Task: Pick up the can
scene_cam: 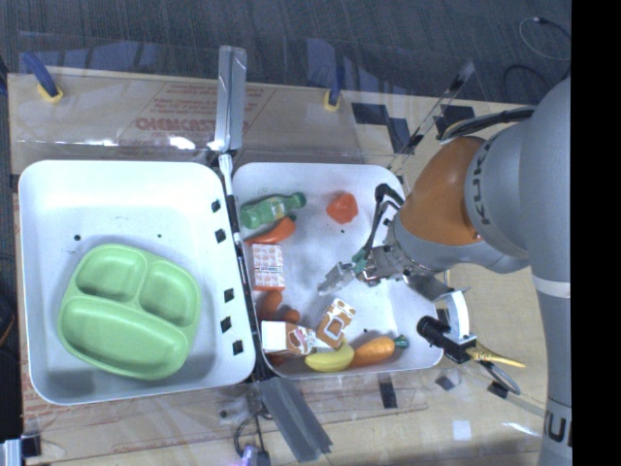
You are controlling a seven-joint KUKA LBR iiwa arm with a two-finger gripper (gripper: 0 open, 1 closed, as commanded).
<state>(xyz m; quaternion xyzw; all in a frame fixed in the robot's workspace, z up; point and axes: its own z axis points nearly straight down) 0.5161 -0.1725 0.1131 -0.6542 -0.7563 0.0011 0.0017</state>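
Note:
The can (268, 265), red and white with a printed label, lies on its side in the right bin (310, 178), close to that bin's left wall. My gripper (338, 277) hangs low over the middle of the same bin, a short way right of the can and apart from it. Nothing shows in its grasp. The grey arm with its orange band (441, 207) reaches in from the right over the bin's right rim.
Around the can lie a green bottle (272, 208), an orange pepper (277, 230) and a red fruit (342, 207). A small carton (335, 323), a banana (328, 359) and a carrot (374, 349) sit along the front. The left bin (58, 187) holds a green divided tray (129, 309).

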